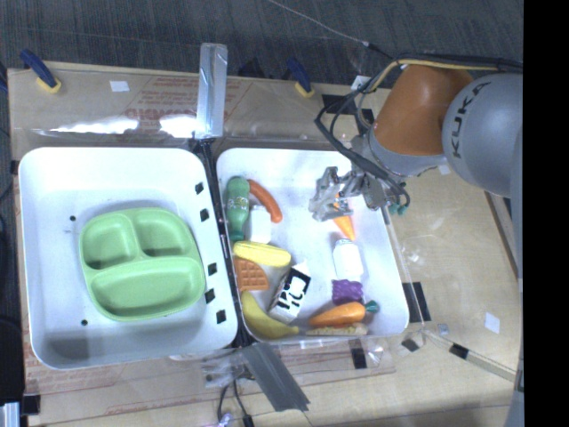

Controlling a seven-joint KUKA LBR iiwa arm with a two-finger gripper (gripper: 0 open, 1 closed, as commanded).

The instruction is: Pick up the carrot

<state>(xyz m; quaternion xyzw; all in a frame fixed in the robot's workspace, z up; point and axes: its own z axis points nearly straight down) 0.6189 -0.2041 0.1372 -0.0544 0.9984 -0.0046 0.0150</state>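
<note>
I see the gripper [333, 201] over the upper middle of the right bin [391, 265], arm reaching in from the right. Can't tell how it's set from this angle, and I see nothing held in it. The carrot [340, 314] lies on its side near the right bin's front wall, green top pointing right, just below the purple piece [348, 290] and well apart from the gripper. A small orange cone [344, 228] sits just under the gripper, a white bottle [348, 260] below it. The green tray [140, 261] is in the left bin [40, 238].
</note>
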